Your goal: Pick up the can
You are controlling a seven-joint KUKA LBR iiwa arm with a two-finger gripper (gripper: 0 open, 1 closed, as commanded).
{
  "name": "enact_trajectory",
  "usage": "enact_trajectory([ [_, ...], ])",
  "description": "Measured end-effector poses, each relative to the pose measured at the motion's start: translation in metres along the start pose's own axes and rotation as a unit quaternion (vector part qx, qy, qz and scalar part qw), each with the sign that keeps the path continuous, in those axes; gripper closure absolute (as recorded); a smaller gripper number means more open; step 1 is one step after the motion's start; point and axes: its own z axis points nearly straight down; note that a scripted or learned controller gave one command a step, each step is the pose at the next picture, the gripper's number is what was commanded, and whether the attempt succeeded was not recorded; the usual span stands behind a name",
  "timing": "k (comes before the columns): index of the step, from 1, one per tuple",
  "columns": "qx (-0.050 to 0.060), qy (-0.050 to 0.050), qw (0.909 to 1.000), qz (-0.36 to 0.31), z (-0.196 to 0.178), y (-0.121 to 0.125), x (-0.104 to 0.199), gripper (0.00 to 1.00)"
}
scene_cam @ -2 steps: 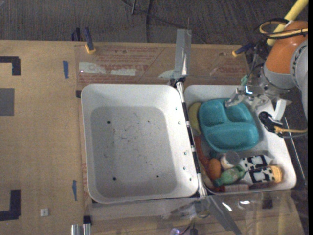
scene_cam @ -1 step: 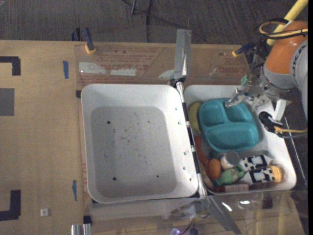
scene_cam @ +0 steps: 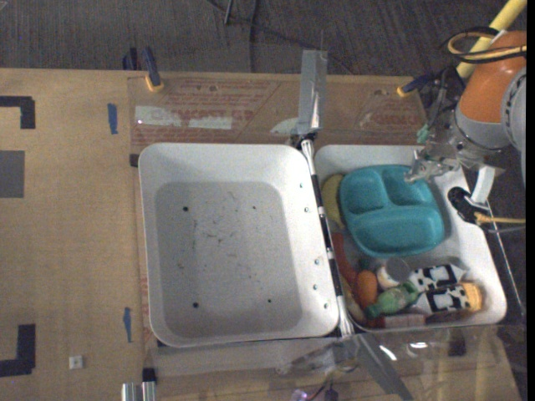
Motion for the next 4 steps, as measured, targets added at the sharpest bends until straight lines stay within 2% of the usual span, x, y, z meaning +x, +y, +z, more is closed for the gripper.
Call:
enact_trajectory([
  [1,0.003,-0.003,0.9961,0.088,-0.002,-0.007,-0.008,1.00],
  [3,0.004,-0.005,0.9963,0.086,-0.022,-0.007,-0.007,1.00],
  [4,0.003,-0.003,0.9964,0.085,-0.023,-0.006,-0.004,0.00],
])
